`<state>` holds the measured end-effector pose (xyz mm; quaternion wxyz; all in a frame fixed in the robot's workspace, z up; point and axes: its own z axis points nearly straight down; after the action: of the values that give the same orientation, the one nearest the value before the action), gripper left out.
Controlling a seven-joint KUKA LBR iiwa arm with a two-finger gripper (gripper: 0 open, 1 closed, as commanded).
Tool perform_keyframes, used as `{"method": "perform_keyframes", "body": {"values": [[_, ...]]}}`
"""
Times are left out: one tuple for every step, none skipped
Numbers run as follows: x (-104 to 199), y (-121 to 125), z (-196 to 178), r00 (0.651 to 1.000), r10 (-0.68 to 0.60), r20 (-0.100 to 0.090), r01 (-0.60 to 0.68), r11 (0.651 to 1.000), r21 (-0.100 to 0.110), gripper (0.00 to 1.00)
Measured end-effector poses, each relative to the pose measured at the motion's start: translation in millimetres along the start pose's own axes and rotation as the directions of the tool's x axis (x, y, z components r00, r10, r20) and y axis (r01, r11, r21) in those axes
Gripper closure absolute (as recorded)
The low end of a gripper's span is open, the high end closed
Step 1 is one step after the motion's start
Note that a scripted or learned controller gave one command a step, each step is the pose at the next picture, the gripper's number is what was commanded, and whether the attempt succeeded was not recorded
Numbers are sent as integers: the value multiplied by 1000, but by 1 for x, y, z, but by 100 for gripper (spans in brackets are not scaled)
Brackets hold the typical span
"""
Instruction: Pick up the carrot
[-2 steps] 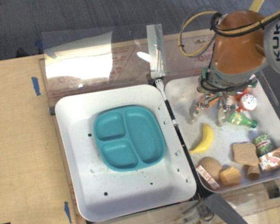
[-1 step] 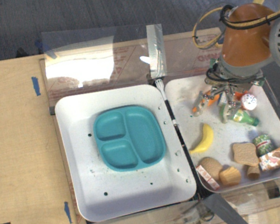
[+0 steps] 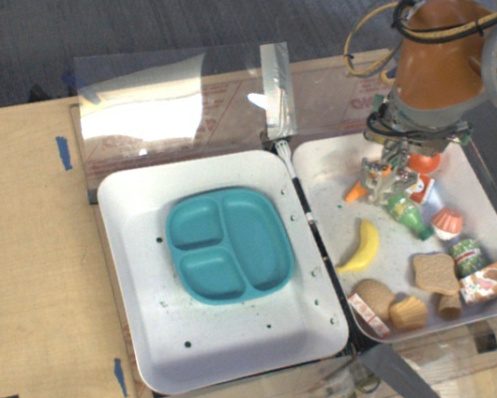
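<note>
Carrot (image 3: 356, 191) lies in the right bin (image 3: 485, 190), upper left, just left of the hand (image 3: 385, 175). Can't tell the hand's state, too much clutter under the wrist. Carrot looks like a small toy: light, rigid, smooth, tapered, likely to slip. Best gripped across the thick middle.
</note>
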<state>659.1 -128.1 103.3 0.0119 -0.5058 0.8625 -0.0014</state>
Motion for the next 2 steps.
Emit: {"method": "perform_keyframes", "body": {"values": [[0,1,2,1000,0,0,0,1000,-4,0],[-3,-1,-11,1000,1,6,-1,1000,4,100]]}}
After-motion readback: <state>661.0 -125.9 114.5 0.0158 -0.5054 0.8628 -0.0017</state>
